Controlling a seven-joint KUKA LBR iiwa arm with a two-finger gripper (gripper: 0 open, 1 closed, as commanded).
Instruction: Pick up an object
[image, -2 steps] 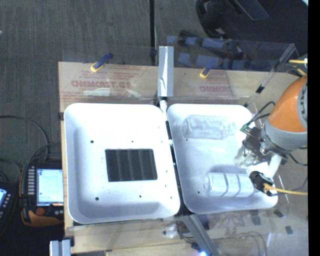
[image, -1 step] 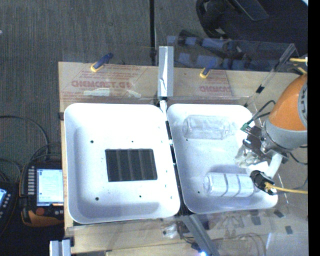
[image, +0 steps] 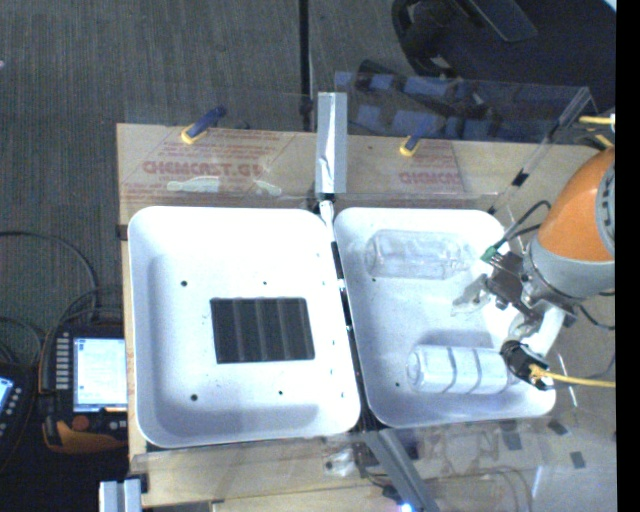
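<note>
Down at the near end of the right bin (image: 395, 320) lies a pale cylinder (image: 455, 368), not lifted, and the gripper (image: 478, 294) hovers just beyond it by the right wall (open or closed, I cannot tell). Farther back rests a clear bottle (image: 415, 253); I'd say nothing's picked yet, so the whole grasp is left.

Left bin (image: 170, 330) and right bin (image: 380, 330) are white, the striped pad (image: 262, 329) black, the bottle (image: 415, 253) clear, the canister (image: 458, 368) white.
</note>
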